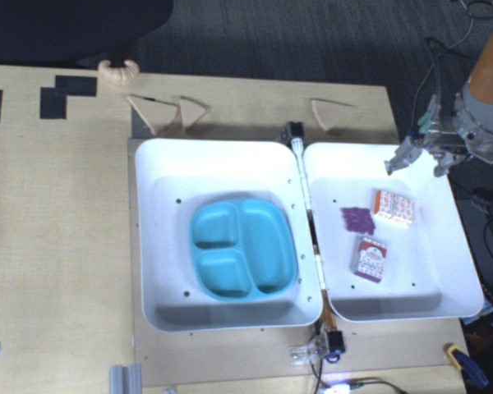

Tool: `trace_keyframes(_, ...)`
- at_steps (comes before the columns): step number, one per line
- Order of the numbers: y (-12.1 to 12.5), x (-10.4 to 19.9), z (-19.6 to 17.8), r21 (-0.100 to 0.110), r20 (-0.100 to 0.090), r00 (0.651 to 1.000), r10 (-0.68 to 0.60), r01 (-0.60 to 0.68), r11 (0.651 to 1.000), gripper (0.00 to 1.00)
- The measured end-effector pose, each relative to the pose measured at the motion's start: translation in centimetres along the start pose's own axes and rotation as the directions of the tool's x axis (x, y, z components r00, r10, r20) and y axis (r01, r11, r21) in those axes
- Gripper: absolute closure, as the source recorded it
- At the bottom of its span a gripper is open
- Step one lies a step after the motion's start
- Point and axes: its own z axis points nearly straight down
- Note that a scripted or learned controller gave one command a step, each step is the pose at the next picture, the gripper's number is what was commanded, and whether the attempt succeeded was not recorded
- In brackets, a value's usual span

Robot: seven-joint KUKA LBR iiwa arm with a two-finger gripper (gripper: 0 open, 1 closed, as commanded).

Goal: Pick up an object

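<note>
The gripper (419, 160) hung over the far right rim of the right bin (456, 298), with open white floor below it and toward the near side. Its two fingers stood apart, one slanting to the left and one pointing down on the right, with nothing between them. The arm (489, 97) entered from the right, its orange band cut off by the picture's edge. Three small things lay well inside the right bin, clear of its walls. A white packet with orange-red print (393, 208) lay nearest the gripper, tilted slightly. Just to its left lay a small purple object (357, 219), soft-edged and too blurred to identify. Nearer the front sat a dark red packet with a pale label (370, 260), also tilted, apart from the other two. Bare floor surrounded all three, widest toward the front and right wall. The left bin (160, 220) held a blue divided tray (242, 249) with three compartments, which took up much of its floor and lay close to the ridge shared by the bins. The print on both packets was too small to read. The wooden bench (57, 245) stretched out flat to the left.
</note>
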Motion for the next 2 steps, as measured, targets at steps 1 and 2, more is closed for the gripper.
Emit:
trace_keyframes(1,-2.5,-4.6,9.5,0.003,0.001,1.0,0.003,-0.003,1.0,0.0)
trace_keyframes(2,-4.7,-4.4,17.8,-0.004,0.002,1.0,0.002,-0.002,1.0,0.0)
